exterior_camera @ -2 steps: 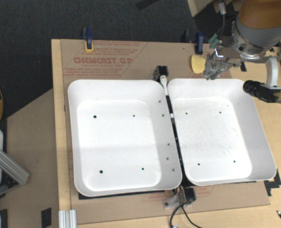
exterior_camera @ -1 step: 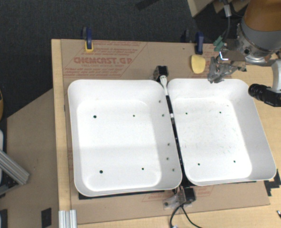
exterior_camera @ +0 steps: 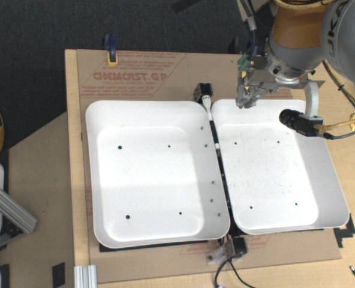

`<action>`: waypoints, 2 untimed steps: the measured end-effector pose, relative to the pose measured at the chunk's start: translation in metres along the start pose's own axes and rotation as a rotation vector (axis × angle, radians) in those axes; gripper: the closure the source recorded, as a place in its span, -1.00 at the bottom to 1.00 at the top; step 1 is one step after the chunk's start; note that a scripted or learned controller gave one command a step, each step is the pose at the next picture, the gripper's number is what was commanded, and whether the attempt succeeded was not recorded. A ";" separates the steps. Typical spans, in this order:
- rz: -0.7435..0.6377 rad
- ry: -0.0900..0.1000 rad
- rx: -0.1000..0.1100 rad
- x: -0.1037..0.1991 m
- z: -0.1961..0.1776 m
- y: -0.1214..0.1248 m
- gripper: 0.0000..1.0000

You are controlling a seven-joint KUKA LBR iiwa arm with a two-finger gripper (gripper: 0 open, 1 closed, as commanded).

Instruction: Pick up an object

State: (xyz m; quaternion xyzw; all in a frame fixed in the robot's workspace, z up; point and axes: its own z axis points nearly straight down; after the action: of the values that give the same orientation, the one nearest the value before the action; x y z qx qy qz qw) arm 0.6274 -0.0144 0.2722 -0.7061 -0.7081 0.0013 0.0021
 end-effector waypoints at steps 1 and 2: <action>-0.002 -0.001 -0.028 0.031 -0.179 0.029 1.00; 0.001 -0.001 0.010 0.044 -0.028 0.037 1.00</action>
State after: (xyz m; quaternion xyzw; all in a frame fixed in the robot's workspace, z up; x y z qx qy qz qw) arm 0.6649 0.0301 0.3003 -0.7066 -0.7076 0.0051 0.0052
